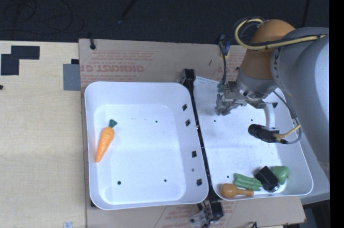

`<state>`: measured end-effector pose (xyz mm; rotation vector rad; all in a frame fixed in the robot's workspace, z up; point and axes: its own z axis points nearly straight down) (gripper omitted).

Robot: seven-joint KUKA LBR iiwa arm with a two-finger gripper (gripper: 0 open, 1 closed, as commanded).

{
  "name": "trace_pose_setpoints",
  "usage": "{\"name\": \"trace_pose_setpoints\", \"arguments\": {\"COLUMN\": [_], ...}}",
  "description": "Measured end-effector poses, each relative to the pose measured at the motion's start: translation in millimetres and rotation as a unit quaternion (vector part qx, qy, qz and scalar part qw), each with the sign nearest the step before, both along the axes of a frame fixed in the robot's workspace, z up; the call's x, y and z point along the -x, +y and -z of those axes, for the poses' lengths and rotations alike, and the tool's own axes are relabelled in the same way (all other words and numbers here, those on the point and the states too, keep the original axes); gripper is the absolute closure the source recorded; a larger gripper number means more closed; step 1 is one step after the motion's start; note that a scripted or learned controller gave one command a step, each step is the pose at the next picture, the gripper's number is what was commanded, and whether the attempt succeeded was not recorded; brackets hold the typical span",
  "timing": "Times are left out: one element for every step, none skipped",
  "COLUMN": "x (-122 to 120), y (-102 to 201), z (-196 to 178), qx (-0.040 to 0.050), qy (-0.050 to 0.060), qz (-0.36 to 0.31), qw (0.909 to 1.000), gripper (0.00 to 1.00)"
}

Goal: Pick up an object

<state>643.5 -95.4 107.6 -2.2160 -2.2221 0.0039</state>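
Note:
A toy carrot [105, 140] with a green top lies at the left side of the left bin [140, 93]. At the front of the right bin [236, 151] several small things lie bunched together: a green pod-shaped piece [247, 182], a black block [267, 178], a rounded green piece [280, 171] and an orange pear-shaped piece [234, 191]. My gripper [224, 105] hangs over the back left part of the right bin, close to the divider and well away from that bunch. I see nothing in it.
The two bins meet along a black divider rail [194, 130]. The grey arm with its orange band [266, 55] covers the right bin's back right corner, and a black cable plug [262, 133] juts from it over the bin. Cardboard lies under the bins.

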Motion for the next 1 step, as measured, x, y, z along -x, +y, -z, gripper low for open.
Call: {"name": "trace_pose_setpoints", "arguments": {"x": [11.4], "y": [88.2], "z": [-85.1], "qx": [-0.0011], "qy": [-0.004], "qz": [-0.003], "qw": [1.0000], "gripper": [1.00]}}
